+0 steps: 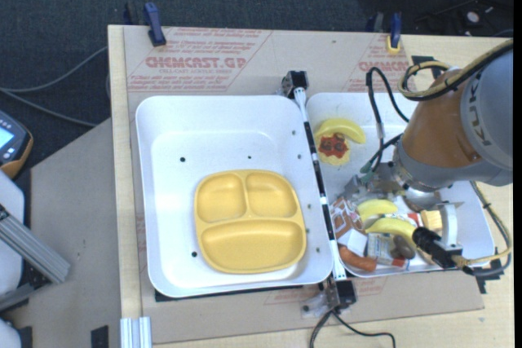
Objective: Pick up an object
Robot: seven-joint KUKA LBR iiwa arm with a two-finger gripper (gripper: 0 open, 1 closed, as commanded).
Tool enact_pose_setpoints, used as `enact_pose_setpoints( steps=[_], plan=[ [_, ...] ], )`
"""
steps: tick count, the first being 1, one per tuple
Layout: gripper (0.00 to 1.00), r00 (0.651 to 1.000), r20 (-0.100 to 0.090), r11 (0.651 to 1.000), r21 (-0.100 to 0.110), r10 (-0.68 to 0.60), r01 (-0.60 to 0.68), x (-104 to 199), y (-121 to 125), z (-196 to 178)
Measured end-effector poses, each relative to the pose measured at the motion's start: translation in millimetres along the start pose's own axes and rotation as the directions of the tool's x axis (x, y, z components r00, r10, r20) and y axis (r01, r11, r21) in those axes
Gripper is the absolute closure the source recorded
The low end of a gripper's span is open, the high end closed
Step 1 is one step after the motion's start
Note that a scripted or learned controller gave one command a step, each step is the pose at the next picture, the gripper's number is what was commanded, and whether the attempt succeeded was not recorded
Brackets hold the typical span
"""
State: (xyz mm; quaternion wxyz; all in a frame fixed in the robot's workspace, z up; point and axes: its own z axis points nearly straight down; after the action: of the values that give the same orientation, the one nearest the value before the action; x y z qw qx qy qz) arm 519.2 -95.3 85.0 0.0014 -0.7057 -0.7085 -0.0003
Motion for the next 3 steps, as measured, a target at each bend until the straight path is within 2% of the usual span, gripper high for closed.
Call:
enact_pose_setpoints(
  steps=[1, 2, 3],
  plan=[
    [0.0, 1.0, 0.004, 1.0, 0.001, 0.012, -0.012, -82.5, -42.7, 0.0],
    [0.0, 1.0, 0.003, 1.0, -0.006, -0.001, 0.001, -53.2, 13.5, 0.1],
    [0.0, 1.0, 0.002, 1.0, -0.002, 0.004, -0.004, -39.0, -31.6, 0.1]
  ],
)
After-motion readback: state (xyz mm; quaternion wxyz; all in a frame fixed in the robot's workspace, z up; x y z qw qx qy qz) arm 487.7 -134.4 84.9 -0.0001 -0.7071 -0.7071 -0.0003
